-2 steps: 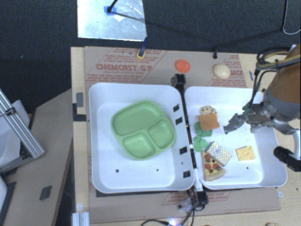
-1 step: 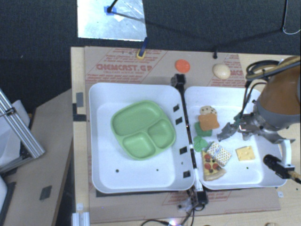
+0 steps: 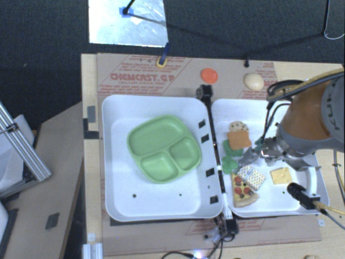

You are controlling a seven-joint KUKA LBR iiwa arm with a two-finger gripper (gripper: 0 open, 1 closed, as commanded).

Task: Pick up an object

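nothing looks picked up yet. nearest in the right bin (image 3: 323,196) lies a pizza slice (image 3: 243,192), with a checkered piece (image 3: 252,176) just beyond it and a yellow cheese square (image 3: 280,175) to their right. the gripper (image 3: 253,154) sits low over the green item (image 3: 232,156) and the toast (image 3: 239,140); whether its jaws are spread or pinching, i cannot tell. a cookie (image 3: 237,126) lies farthest. in the left bin (image 3: 116,144) rests a green divided plate (image 3: 164,149). the grasp and lift seem left.
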